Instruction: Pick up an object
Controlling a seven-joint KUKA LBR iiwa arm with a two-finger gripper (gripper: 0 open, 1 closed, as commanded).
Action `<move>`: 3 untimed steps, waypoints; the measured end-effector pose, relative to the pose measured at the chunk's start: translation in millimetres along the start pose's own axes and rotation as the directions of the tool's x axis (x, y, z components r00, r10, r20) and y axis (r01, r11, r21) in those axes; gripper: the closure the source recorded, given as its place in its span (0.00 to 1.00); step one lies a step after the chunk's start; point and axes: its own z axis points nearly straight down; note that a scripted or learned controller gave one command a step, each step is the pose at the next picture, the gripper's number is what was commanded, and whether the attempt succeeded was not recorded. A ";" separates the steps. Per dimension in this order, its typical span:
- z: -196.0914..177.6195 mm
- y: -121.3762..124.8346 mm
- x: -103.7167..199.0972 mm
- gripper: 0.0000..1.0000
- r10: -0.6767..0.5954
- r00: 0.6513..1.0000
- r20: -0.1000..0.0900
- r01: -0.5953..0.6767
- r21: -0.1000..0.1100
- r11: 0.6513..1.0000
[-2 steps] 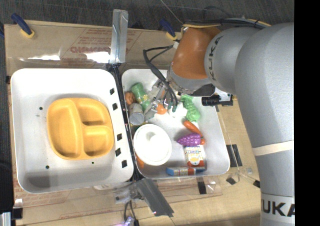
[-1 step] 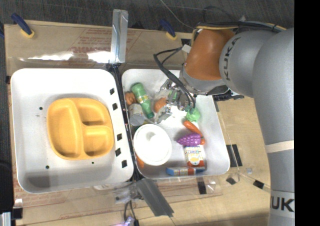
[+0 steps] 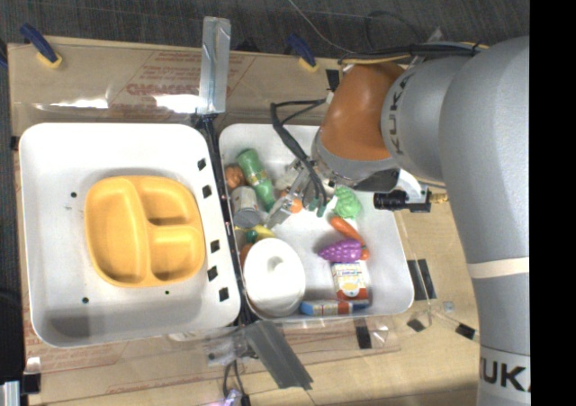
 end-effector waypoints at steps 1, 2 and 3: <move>-5.9 7.0 5.7 1.00 -0.012 1.000 -0.015 0.012 -0.006 1.000; -154.4 44.1 -16.9 1.00 -0.040 0.999 -0.012 0.040 -0.011 0.999; -160.5 44.8 -16.0 1.00 -0.047 0.999 -0.018 0.047 -0.008 0.999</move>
